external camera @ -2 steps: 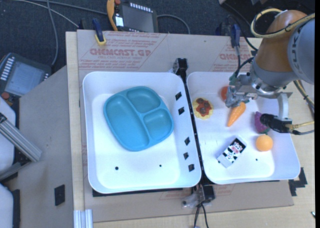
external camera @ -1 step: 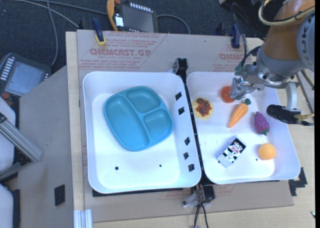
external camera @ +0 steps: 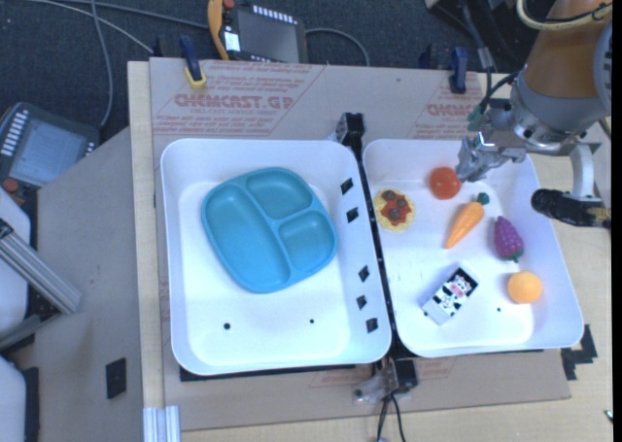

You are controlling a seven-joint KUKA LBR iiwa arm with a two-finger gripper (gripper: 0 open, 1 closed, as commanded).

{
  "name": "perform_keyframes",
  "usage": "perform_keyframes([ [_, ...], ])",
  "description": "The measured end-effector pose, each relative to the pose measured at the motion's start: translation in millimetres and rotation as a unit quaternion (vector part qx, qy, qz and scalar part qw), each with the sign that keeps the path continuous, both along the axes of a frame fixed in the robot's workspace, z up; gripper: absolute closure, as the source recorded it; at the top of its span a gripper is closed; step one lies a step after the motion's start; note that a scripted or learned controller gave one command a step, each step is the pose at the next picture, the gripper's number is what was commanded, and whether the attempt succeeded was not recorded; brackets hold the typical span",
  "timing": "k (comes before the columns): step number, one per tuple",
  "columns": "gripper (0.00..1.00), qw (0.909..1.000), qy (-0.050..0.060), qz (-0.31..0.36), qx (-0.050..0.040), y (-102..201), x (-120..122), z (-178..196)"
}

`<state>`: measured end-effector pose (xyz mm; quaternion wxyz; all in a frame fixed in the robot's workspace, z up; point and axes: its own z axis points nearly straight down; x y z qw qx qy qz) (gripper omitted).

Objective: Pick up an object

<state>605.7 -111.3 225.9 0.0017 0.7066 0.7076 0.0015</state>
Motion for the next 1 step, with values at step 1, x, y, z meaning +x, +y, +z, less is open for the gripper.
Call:
perform_keyframes([
  [1,1.00,1.0000,0.003,0.002,0.0013,49.4,4.8,-8.9],
])
